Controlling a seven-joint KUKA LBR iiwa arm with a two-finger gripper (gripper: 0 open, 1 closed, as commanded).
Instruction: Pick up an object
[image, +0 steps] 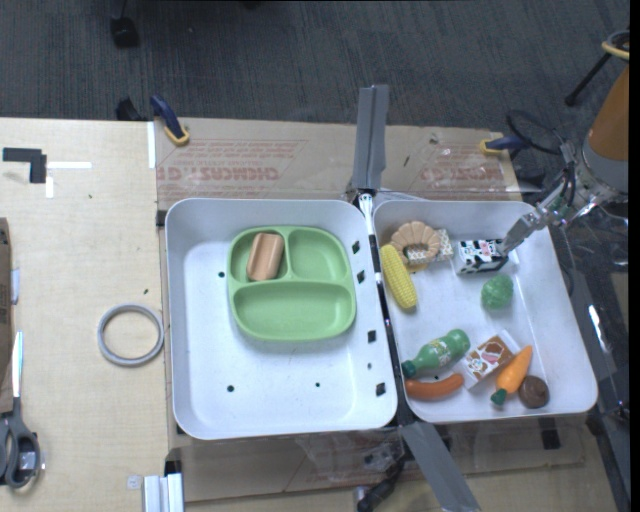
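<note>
Gripper (520, 232) reaches in from the right over the far side of the right bin (566, 300), its tip just beside the black-and-white carton (479, 255). Also in that bin: corn cob (398, 276), shell-shaped piece (420, 243), green ball (497, 292), green bottle (438, 351), sausage (434, 387), carrot (512, 372), small box (487, 359), brown ball (534, 391). Left bin (200, 370) holds a green divided plate (292, 282) with a bread roll (264, 256) in its far-left compartment. A tape ring (130, 333) lies on the desk (70, 260), left.

The arm (610, 120) is cut off by the right edge; scissors (15, 445) by the left
</note>
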